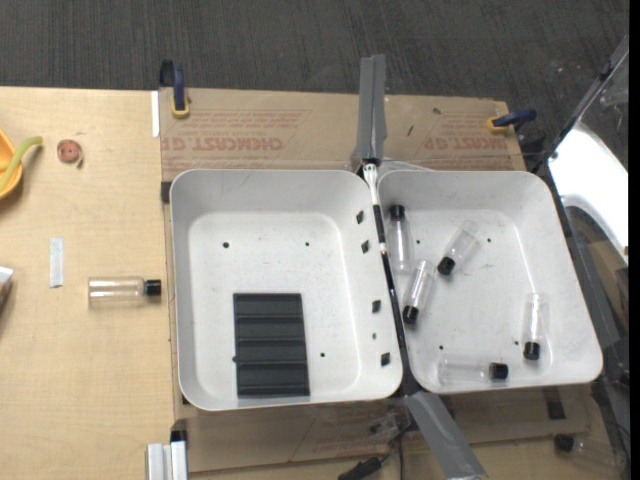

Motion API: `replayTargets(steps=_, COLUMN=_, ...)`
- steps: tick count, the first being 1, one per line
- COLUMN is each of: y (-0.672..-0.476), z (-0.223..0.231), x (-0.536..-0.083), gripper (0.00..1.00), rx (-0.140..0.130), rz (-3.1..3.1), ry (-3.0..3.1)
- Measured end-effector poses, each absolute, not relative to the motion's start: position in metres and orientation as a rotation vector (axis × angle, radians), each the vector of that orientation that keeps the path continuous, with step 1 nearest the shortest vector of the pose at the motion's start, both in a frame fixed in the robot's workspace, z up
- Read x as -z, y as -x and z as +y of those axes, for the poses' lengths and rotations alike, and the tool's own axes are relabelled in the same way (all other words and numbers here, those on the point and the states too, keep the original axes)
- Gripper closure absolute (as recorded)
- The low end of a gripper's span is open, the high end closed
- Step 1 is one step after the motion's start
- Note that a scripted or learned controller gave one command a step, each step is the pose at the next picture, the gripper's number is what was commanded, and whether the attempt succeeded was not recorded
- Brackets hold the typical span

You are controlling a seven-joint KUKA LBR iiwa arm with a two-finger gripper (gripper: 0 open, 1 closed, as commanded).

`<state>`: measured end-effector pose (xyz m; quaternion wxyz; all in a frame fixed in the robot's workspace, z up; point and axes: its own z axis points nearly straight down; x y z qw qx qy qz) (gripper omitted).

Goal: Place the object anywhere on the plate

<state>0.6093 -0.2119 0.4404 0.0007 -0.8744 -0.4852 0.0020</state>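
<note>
We see two white bins side by side on a sheet of cardboard (300, 133). In the left bin (190, 268) a black ribbed plate (269, 345) lies flat on the floor, towards the near wall and a little left of the middle. Nothing lies on the plate.

The right bin (560, 268) holds five clear vials with black caps, all lying on their sides. One vial (399, 238) lies along the left wall with its cap at the far end. A second vial (416, 286) lies just near of it, tilted, with its cap at the near end. A third vial (458, 247) lies near the middle of the bin, slanted, with its cap towards the near left. A fourth vial (535, 320) lies by the right wall with its cap at the near end. The fifth vial (466, 372) lies along the near wall with its cap pointing right. All five are well apart from the plate, in the other bin.

On the wooden bench (80, 368) to the left, a sixth vial (120, 288) lies on its side, cap towards the bins. Far of it sit a small white strip (56, 263), a small reddish disc (68, 151) and a yellow object (8, 168) at the left edge. A blue clamp (168, 74) grips the far left corner of the cardboard.

We cannot tell the state of the gripper.
</note>
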Motion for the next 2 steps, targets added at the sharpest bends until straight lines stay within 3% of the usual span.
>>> replayTargets(steps=1, y=-0.649, z=-0.161, x=-0.440, gripper=0.00, rx=-0.006, rz=-1.395, ry=2.815)
replayTargets(steps=2, y=-0.539, z=-0.202, x=-0.441, gripper=0.00, rx=-0.007, rz=-1.240, ry=2.885)
